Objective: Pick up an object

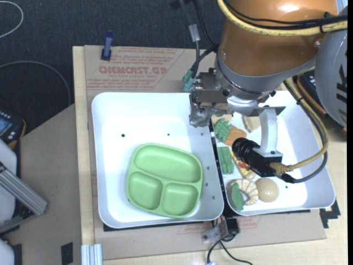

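The arm's orange band fills the top right, and below it the wrist hardware hangs over the divider between the two bins. The gripper (242,115) sits low over the upper left corner of the right bin (314,148); its fingers are hidden behind the wrist body, so I cannot tell whether it is wide, narrow, or closed on anything.

The nearest candidates lie just beneath and slightly toward the camera from the tool: a small heap of toy food (234,148) packed along the right bin's left wall. It includes a green leafy piece (223,129), a long green pod (226,159) running lengthwise along the divider, and farther from the tool a round beige piece (267,190) beside what may be a shell-like piece, though the clutter makes that hard to read. A black cylindrical fitting (251,154) with a hose crosses above the heap.

Well off to the tool's far side, in the left bin (110,148), lies a green divided tray (164,179), flat and alone.

The heap is the nearer target by far; a short drop should reach it, with the pod's long axis parallel to the divider.
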You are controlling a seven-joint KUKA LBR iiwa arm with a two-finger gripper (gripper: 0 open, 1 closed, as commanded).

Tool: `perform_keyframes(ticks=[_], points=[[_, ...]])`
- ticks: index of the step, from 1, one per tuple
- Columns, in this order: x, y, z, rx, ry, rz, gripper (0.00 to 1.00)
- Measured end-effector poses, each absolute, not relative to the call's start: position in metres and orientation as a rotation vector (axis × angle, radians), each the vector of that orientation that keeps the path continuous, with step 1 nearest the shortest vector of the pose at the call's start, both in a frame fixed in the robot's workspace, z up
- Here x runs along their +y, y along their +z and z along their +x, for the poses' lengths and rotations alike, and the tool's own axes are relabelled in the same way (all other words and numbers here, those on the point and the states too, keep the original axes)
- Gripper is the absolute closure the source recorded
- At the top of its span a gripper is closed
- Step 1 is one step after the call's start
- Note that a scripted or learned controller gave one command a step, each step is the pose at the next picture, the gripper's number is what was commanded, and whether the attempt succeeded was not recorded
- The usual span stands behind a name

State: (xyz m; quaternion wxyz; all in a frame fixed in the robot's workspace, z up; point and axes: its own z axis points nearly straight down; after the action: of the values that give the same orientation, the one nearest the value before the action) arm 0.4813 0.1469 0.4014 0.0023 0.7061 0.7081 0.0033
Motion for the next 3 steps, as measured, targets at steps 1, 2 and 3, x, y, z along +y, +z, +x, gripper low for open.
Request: perform_keyframes(ticks=[1,2,3], points=[[0.147,0.411,0.482,2.221,0.013,2.214,1.00],[0.078,0.238,0.477,2.218,-0.023,2.237,1.00],[0.038,0.181,0.501,2.218,-0.008,2.230,1.00]])
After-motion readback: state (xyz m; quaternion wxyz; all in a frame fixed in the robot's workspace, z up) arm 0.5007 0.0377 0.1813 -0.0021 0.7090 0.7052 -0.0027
